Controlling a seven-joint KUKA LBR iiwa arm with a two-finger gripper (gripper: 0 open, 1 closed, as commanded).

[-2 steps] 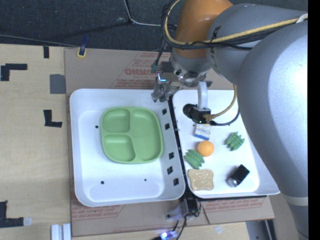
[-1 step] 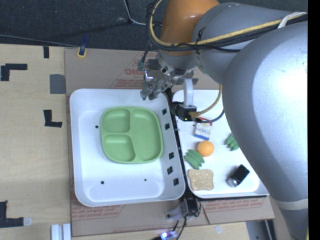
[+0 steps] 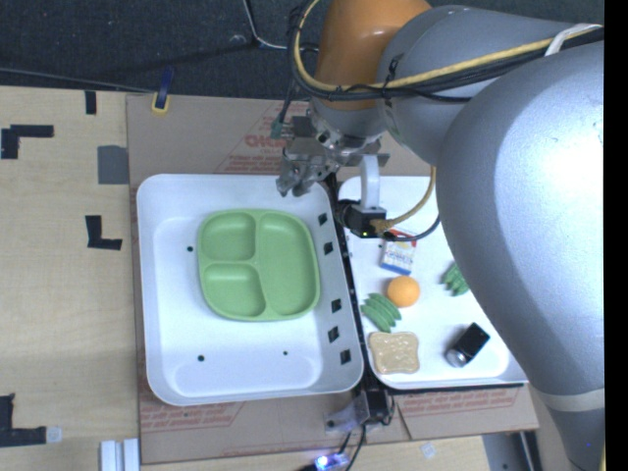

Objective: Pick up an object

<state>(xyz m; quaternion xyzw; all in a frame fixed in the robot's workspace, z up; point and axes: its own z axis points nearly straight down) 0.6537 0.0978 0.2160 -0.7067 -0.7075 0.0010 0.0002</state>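
Two white bins sit side by side on the counter. The left bin holds a green divided plate. The gripper hangs over its far rim, nothing visible in it. The right bin holds an orange ball, toast and a black block.

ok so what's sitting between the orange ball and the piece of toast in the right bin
In the camera view, the green pea pod lies between the orange ball and the toast, set a little to the left of the line joining them.
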